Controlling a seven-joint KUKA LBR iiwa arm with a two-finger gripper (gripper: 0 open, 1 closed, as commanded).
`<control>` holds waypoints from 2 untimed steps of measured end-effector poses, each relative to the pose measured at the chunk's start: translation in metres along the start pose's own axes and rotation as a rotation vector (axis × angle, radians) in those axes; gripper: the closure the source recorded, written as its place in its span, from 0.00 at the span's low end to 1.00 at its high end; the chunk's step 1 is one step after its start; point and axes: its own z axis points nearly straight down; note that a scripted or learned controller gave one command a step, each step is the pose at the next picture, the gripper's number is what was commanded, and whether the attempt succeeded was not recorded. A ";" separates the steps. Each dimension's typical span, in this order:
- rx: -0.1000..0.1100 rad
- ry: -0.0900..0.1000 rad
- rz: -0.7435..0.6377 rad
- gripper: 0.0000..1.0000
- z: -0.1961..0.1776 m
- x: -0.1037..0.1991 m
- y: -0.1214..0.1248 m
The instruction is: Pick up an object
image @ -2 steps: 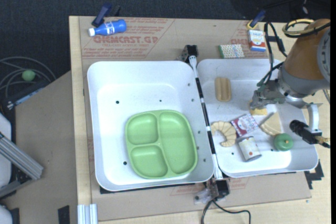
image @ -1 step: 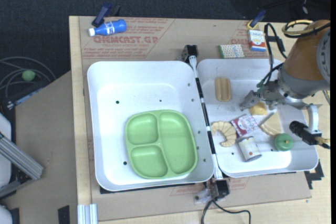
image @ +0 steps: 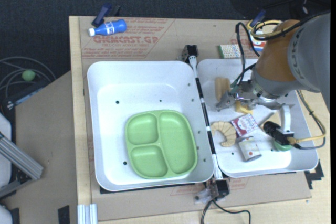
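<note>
Lettering "GEMCAST" marks the bench beside a blue bottle.

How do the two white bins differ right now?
The left bin holds one thing, a green divided plate lying flat; the right bin holds several small items, among them a red-and-white packet and a small can on its side. The arm hangs over the right bin, not the left bin. The hand sits low among the right bin's items. Both bins are shallow, white and rounded at the corners.
</note>
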 end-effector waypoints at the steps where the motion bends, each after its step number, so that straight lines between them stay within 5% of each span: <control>1: -0.002 -0.001 0.002 0.00 0.000 0.002 -0.037; 2: 0.003 -0.002 0.003 0.00 0.001 -0.004 -0.061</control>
